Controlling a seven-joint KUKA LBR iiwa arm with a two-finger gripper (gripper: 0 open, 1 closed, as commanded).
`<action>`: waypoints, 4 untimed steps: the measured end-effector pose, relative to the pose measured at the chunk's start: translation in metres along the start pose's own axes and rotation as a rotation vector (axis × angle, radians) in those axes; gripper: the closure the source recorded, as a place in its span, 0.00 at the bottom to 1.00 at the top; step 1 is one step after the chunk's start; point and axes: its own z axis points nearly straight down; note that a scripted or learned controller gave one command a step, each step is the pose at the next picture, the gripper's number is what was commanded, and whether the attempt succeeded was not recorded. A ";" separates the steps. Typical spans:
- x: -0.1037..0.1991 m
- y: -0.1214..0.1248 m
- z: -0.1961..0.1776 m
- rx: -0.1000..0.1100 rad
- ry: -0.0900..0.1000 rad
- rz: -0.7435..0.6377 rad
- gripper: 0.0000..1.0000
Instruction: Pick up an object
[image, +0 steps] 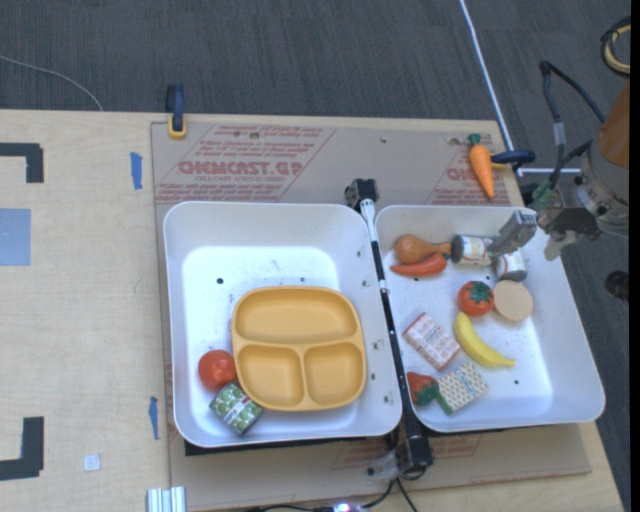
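Hovering at the right bin's (585, 390) far right corner, the gripper (532, 232) hangs with fingers spread, gripping nothing. Just left of it lies a small can (470, 248), with a tomato (476, 297) and banana (482, 343) nearer us.

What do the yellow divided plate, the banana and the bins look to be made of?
Divided plate: likely matte moulded plastic, given its even yellow colour and soft rounded rims. Banana: probably toy plastic, uniformly bright and smooth with no blemishes. Left bin and right bin: thin white plastic by the look, slightly glossy with rounded formed corners.
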 end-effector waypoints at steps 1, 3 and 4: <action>0.000 0.042 0.142 0.005 0.001 0.000 0.00; 0.029 0.024 0.178 -0.006 -0.001 0.001 1.00; 0.075 -0.079 0.098 0.001 0.001 0.000 1.00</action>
